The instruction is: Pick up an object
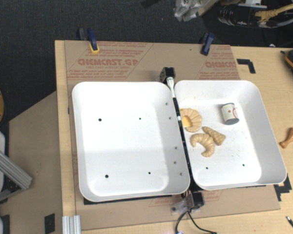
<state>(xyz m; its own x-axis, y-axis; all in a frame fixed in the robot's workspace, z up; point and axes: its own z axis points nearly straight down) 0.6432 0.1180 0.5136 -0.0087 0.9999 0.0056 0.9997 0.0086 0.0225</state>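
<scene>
We see two shallow white plastic bins with rounded corners, the left bin [122, 140] and the right bin [254, 169], side by side on a brown cardboard sheet [136, 57] printed with red lettering. In the right bin, near its left wall, lies a round tan pastry-like piece [191, 119]; just beside it a curved, ridged tan croissant shape [207, 141]. Apart from these, a small grey cylinder [229, 113] lies on its side. The gripper [188, 6] hangs above the bench's far edge, blurred; we cannot tell its state.
</scene>
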